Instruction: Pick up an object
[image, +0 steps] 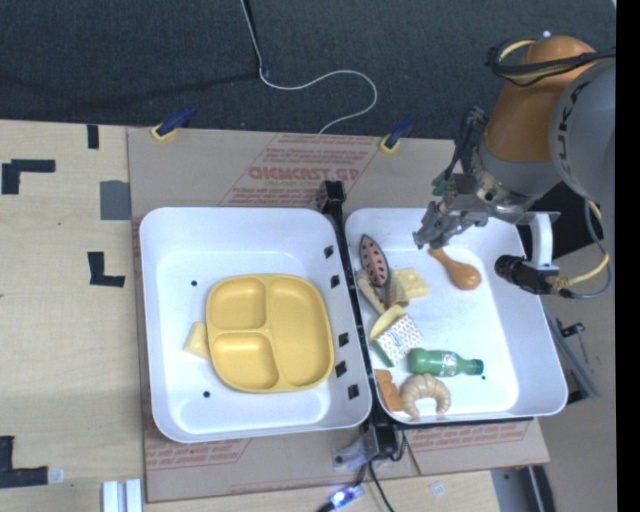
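My hand (432, 235) hovers over the right bin (520, 395), how far open I cannot tell, with the wooden spoon (457, 267) just below-right of it, and I judge a descent here could clip the handle and skid it away.
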